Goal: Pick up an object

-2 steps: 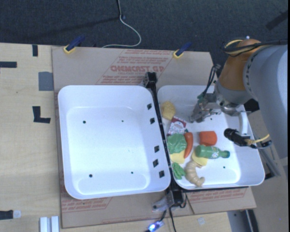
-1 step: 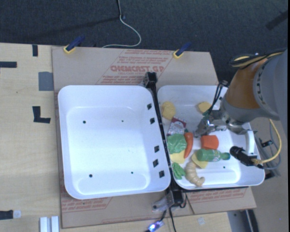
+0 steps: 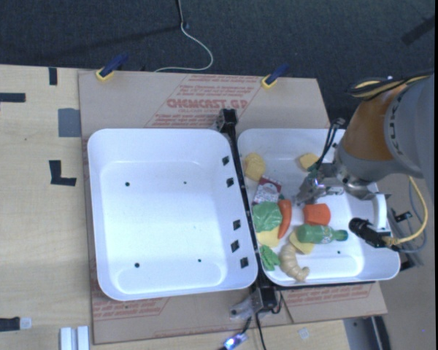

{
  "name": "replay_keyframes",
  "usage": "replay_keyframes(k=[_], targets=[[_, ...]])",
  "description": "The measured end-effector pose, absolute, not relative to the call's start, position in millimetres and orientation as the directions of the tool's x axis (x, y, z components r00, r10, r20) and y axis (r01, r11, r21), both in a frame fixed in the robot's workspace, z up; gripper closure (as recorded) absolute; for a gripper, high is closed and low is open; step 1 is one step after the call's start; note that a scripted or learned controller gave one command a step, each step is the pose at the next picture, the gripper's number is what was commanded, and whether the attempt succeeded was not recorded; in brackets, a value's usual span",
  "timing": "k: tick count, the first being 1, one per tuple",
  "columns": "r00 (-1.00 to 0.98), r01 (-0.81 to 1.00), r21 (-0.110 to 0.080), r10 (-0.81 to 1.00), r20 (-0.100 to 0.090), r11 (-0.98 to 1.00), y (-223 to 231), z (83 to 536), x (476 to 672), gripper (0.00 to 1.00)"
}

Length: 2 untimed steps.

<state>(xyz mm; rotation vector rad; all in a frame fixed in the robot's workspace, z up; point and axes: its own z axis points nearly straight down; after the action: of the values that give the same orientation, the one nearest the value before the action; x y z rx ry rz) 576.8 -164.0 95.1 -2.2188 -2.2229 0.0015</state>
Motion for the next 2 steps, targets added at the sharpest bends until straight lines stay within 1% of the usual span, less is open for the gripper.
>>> replay_keyframes(k=[1,2], targets=[[0.004,1.0,0.001,1.0,0.0,-0.004,-184.4,85.6,511.9,1.0],[-0.005,1.0,0.003,1.0,-0.003,0.005,-146.0,85.5,571.7,1.0]])
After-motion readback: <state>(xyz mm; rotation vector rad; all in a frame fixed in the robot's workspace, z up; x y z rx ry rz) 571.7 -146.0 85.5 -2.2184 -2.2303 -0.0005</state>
